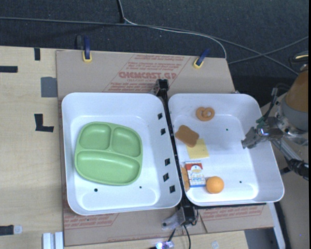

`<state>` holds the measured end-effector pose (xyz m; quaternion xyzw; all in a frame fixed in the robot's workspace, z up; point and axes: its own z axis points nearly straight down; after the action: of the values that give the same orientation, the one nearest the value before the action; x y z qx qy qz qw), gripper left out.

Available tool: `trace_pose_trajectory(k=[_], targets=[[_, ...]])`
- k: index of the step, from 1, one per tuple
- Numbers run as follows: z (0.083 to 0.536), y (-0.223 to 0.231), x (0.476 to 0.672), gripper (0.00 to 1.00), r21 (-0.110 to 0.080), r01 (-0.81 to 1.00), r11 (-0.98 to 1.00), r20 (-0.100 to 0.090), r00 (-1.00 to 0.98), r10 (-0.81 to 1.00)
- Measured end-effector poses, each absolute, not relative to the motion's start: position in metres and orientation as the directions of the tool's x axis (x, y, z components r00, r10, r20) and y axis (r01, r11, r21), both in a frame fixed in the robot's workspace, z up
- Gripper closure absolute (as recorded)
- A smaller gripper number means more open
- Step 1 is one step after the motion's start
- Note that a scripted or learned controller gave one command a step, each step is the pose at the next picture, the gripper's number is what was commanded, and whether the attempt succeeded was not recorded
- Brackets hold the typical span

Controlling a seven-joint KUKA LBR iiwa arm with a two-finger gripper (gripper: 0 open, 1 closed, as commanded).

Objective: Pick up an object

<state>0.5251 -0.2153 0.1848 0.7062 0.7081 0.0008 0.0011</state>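
The gripper (250, 140) sits at the right-hand bin's (249, 108) right rim, holding nothing; whether it is parted cannot be told. It should centre over the orange (214, 184), lower middle, clear of the small box (195, 174).

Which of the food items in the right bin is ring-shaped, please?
The small donut at the far end of the right bin. It has a hole through its middle; the orange is round and solid.

Arm (296, 104) cut off at right edge, end effector (251, 139) fingers too small to read
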Motion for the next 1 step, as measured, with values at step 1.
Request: trace_pose_trajectory(k=[1], targets=[[0.2288,-0.2199,0.5287,1.00,0.004,1.000,0.002,-0.001,-0.002,1.000]])
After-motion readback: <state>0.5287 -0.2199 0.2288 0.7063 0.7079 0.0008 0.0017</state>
